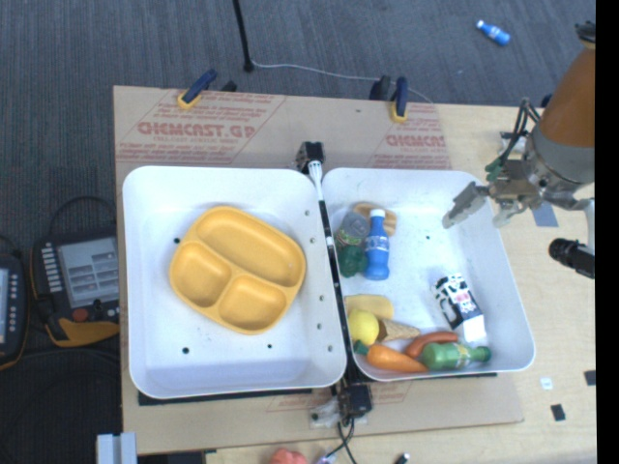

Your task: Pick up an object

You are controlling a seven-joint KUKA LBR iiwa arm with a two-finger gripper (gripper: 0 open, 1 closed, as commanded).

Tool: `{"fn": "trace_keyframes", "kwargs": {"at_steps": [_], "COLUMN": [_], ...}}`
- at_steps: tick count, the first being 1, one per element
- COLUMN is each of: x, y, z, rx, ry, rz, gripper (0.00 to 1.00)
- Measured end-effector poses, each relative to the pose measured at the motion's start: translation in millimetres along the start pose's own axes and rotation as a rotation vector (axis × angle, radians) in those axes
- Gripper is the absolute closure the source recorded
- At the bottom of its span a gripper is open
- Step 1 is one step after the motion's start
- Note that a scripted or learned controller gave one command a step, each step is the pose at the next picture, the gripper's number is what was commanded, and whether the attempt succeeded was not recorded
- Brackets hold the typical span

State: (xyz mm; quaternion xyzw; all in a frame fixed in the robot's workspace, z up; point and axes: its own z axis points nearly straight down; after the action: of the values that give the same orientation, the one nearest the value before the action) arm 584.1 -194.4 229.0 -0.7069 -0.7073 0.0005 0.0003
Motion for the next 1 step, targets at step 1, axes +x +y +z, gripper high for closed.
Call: {"fn": "trace_keyframes", "kwargs": {"at_steps": [1], "x": [-22.3], "y": [-42.3], "z": [128.5], "rx": [0.004], "ry": [0.014], "rz": [-0.006], "gripper": [0.0]}}
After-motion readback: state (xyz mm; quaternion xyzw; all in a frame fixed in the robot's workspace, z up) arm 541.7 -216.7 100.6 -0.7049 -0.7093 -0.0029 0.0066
